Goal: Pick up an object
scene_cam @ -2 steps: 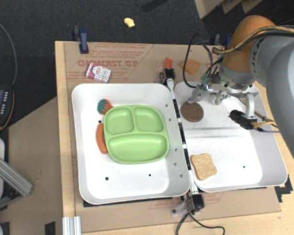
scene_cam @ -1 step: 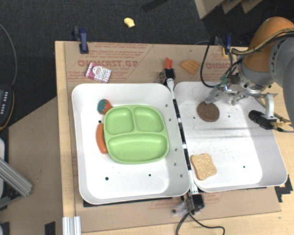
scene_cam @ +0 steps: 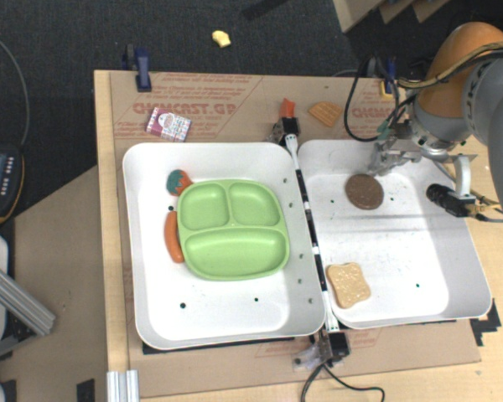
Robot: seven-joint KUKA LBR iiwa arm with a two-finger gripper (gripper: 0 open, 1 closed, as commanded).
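- brown disc (scene_cam: 365, 192) lies flat on the floor of the right bin (scene_cam: 402, 291), in its upper part, just below and a little left of the gripper (scene_cam: 387, 155).
- gripper hangs from the grey arm (scene_cam: 465, 99) with its orange band, low over the right bin's upper edge; whether its fingers are apart or together cannot be told, and nothing shows between them.
- slice of toast (scene_cam: 349, 284) sits well below the gripper, at the right bin's lower left corner, against the wall.
- left bin (scene_cam: 151, 308), far left of the gripper, holds a green divided plate (scene_cam: 232, 229).
- orange sausage (scene_cam: 173, 236) lies just beside the plate's left edge, with a small teal and red toy (scene_cam: 178, 181) above it.
- cracker (scene_cam: 324, 113) rests on the cardboard bench (scene_cam: 226, 99), up and left of the gripper, outside both bins.
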